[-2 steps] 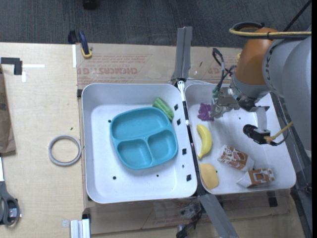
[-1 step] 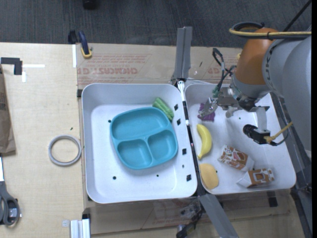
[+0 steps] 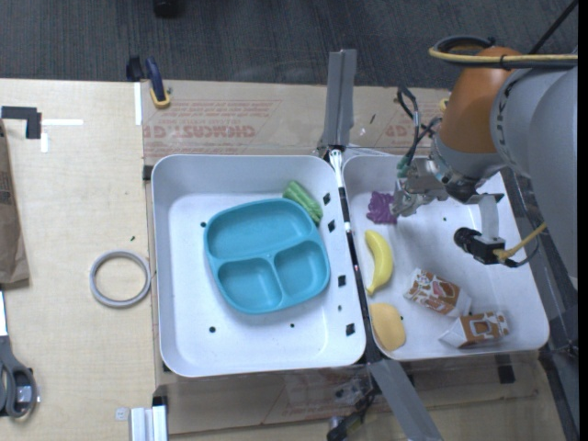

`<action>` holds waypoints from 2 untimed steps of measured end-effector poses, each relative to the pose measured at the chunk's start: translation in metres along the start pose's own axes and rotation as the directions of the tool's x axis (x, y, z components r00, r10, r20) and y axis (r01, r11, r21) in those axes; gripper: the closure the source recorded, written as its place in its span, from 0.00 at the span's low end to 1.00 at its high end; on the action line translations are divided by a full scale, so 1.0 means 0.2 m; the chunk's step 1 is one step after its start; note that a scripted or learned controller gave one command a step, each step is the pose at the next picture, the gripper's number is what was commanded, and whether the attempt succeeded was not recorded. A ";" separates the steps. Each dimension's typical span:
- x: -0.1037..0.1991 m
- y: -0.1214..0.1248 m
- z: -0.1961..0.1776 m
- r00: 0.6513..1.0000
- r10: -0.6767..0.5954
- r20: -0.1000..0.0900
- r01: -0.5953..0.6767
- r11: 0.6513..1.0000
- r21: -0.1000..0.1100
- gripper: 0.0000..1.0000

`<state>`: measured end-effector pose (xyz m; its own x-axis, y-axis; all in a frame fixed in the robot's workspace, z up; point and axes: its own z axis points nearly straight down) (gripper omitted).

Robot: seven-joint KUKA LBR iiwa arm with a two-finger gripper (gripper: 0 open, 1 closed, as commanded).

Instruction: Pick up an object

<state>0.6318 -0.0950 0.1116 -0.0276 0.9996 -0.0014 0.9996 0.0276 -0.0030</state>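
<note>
My gripper (image 3: 401, 202) is low in the right bin (image 3: 514, 274), at its far left part, right against a purple bunch of grapes (image 3: 379, 208). A yellow banana (image 3: 378, 260) lies just in front of the grapes along the bin's left wall. A yellow-orange rounded fruit (image 3: 388, 326) sits at the near left corner. Two small printed cartons (image 3: 432, 291) (image 3: 480, 327) lie toward the near right. The arm's orange band (image 3: 473, 99) is above the bin's far edge.
The left bin (image 3: 175, 274) holds a blue divided plate (image 3: 266, 254) and a green item (image 3: 303, 200) at the plate's far right edge. A tape ring (image 3: 119, 277) lies on the bench to the left. A black cable connector (image 3: 480, 243) hangs over the right bin.
</note>
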 end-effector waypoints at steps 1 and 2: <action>0.05 -0.17 -0.40 0.997 -0.078 -0.001 0.078 0.997 -0.002 1.00; 0.05 -0.17 -0.40 0.997 -0.078 -0.001 0.078 0.997 -0.002 0.00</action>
<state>0.5974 -0.0858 0.1913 -0.1051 0.9945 -0.0004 0.9945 0.1051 -0.0012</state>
